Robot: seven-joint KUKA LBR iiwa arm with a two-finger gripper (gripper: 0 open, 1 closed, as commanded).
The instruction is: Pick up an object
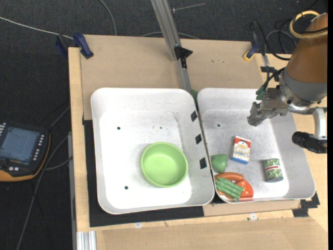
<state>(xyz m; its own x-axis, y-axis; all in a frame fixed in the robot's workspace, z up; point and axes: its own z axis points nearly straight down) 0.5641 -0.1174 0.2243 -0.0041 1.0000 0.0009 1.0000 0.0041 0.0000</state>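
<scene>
End effector [258, 116] hangs over right bin [291, 139] — above carton [241, 150].

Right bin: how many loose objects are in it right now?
4: a small carton mid-bin, a green-labelled can toward the right wall, a green ball-like item by the left wall, and a red-and-green veggie pile at the near edge, which may hide more.

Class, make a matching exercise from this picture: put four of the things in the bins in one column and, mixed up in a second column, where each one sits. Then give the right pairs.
Things:
1. green bowl
2. small carton
3. green can
4. gripper

Places:
A. right bin, near its right wall
B. above the right bin's far part
C. left bin
D. middle of the right bin

Pairs: 1-C, 2-D, 3-A, 4-B
</scene>
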